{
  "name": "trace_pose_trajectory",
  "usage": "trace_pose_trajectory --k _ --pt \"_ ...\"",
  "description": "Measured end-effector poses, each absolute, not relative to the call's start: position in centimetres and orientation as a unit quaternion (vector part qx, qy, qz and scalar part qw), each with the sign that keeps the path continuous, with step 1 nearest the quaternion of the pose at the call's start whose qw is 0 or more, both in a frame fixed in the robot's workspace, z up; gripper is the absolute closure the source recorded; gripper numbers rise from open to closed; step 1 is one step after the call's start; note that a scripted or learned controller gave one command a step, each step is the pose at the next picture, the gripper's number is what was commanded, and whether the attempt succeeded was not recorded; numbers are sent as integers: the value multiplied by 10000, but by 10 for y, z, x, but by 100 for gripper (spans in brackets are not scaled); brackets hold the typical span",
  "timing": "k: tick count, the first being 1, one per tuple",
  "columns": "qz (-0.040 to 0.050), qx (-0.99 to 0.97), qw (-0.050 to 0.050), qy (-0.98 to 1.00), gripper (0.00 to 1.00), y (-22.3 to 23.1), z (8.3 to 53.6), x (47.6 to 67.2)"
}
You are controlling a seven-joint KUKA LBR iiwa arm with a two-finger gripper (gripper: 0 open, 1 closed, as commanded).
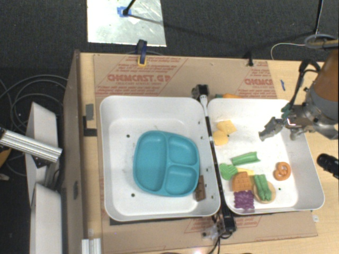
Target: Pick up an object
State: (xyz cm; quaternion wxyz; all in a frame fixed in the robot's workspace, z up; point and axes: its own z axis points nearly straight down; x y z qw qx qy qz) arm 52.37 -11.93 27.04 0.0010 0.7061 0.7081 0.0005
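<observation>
Pincer [268, 129] over the right bin [312, 181], nothing seen between the fingers; spread or pressed together, cannot tell. Left of it, two yellow pieces [223, 132]. Below, a green pepper [244, 157]; further down, an orange waffle [241, 181], purple grapes [243, 199]. Lower right, a pretzel [282, 170]. Far left, a blue plate [165, 162].

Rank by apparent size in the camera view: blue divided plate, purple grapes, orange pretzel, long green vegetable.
1. blue divided plate, by far the largest
2. long green vegetable
3. purple grapes
4. orange pretzel
The grapes and the pretzel look close in size, so their order is unsure.
</observation>
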Motion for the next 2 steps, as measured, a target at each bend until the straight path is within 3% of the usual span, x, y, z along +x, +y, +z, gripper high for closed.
trace_pose_trajectory --k 1,2 --pt "-25 7077 -41 7065 0 -133 149 484" --pt "-3 7069 -14 7073 0 -122 115 486"
